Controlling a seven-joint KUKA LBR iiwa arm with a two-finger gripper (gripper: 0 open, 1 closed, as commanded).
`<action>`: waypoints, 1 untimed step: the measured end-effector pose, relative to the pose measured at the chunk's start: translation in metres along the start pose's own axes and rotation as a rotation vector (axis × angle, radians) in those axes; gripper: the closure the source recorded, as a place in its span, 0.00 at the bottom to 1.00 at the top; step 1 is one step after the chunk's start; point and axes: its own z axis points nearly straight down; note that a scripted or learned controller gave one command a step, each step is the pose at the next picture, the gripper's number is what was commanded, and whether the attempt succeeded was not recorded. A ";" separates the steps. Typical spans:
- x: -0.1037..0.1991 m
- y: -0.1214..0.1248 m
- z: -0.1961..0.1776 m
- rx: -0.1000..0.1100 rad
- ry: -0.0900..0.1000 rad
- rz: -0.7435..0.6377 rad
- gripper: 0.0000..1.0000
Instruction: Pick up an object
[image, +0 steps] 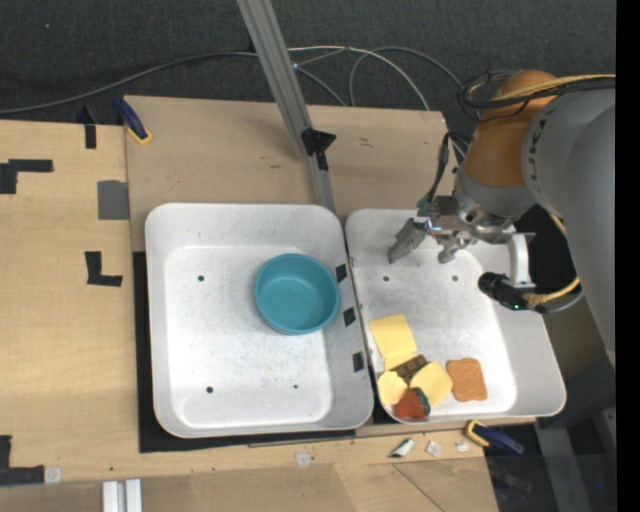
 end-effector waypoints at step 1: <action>0.001 0.004 0.064 0.000 0.000 -0.001 0.00</action>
